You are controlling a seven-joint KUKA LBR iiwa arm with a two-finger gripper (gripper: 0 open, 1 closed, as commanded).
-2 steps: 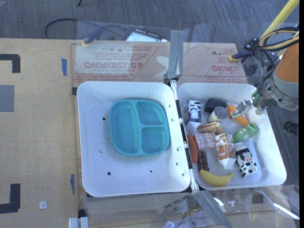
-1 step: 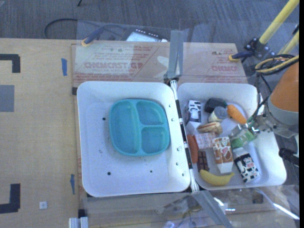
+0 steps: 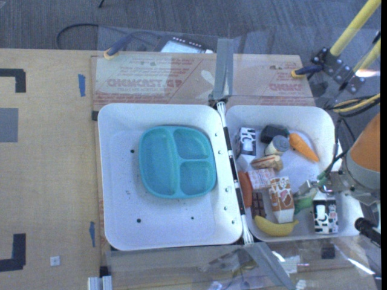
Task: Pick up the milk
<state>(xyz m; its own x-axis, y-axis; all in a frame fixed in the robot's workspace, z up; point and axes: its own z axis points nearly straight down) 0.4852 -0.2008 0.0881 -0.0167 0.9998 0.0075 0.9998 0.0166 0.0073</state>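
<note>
A small white carton with black cow spots, the milk [image 3: 325, 217], stands in the front right corner of the right bin [image 3: 328, 121]. A second black-and-white spotted carton [image 3: 247, 141] lies near that bin's left wall at the back. My gripper [image 3: 318, 186] hangs low over the right bin, just above and slightly left of the front milk carton. The arm's orange band [image 3: 369, 150] rises behind it at the right edge. Nothing shows in the gripper's grasp.
Also in the right bin are an orange-and-white juice carton [image 3: 281, 199], a banana [image 3: 275, 226], a carrot [image 3: 303, 147], a sausage [image 3: 245, 188], a chocolate bar [image 3: 259, 205] and a dark grey lump [image 3: 274, 132]. A teal divided plate [image 3: 178, 161] lies in the left bin [image 3: 115, 180].
</note>
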